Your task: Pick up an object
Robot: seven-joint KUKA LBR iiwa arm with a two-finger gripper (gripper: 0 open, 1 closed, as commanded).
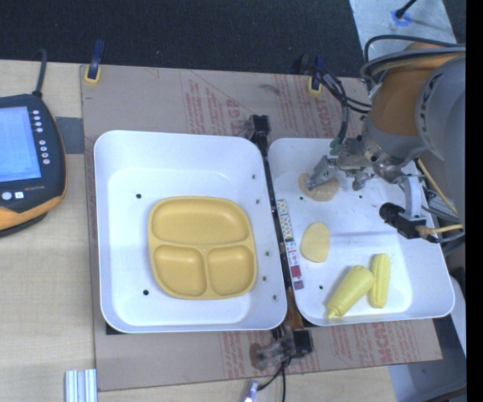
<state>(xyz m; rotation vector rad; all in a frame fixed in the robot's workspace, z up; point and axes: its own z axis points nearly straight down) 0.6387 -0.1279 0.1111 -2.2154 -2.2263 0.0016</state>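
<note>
At the jaws: they hang low over the far-left part of the right bin point(429, 306), above or against a tan disc point(325, 190); I cannot tell whether they are open or closed, since the wrist hardware and cables hide the tips
Tan disc: flat on the bin floor, partly covered by the tool; nothing shows it lifted, so I judge it not yet picked
Why there: the disc is the piece nearest the tool and it has free floor around it, which probably makes it the easiest target
Grip outlook: a thin flat piece gives little edge to pinch, so a slip looks likely
Pale yellow disc point(315, 242): nearer the camera than the tan one and apart from it, close to the bin's left wall
Yellow cone point(350, 290) and corn cob point(380, 279): side by side, touching or nearly so, near the bin's front edge; crowding would make either harder to take alone
Arm point(408, 99): reaches in from the right, orange band above the wrist
Left bin point(124, 174): holds a yellow divided tray point(201, 247) lying flat in its middle, well apart from the tool
Surface point(23, 308): carries both bins on a cardboard sheet point(182, 90), with a control pendant point(11, 162) off to the left, out of reach of the work
</note>
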